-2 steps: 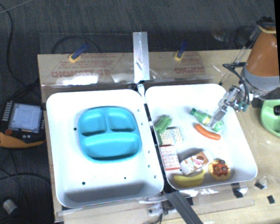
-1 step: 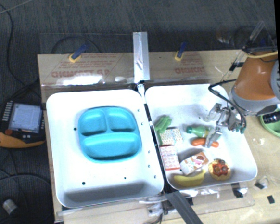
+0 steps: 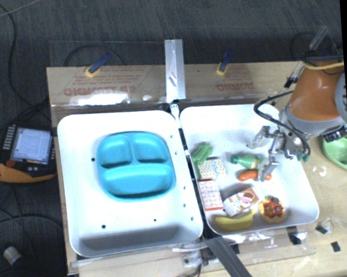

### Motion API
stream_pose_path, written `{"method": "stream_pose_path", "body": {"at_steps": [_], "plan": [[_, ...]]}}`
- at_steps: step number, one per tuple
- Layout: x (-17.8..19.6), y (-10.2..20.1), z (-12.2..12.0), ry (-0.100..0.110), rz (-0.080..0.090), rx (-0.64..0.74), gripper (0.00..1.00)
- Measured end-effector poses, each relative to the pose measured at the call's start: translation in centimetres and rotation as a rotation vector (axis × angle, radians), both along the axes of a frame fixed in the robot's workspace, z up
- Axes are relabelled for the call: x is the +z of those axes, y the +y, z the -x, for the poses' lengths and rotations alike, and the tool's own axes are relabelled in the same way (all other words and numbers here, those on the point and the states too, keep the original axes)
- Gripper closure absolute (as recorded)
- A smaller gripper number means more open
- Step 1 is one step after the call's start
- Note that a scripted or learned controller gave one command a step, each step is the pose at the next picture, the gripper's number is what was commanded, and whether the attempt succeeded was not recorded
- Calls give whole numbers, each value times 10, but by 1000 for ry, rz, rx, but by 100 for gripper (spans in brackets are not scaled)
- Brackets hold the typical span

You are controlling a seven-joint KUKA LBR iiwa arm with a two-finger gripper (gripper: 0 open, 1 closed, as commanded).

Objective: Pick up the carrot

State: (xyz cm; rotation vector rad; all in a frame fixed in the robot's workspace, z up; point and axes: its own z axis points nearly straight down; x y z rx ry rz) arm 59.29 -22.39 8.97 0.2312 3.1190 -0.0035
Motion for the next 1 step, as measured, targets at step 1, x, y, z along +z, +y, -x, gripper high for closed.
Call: {"method": "stream_pose_path", "body": {"at_steps": [1], "plan": [[1,47,32,-3,8,398,0]]}}
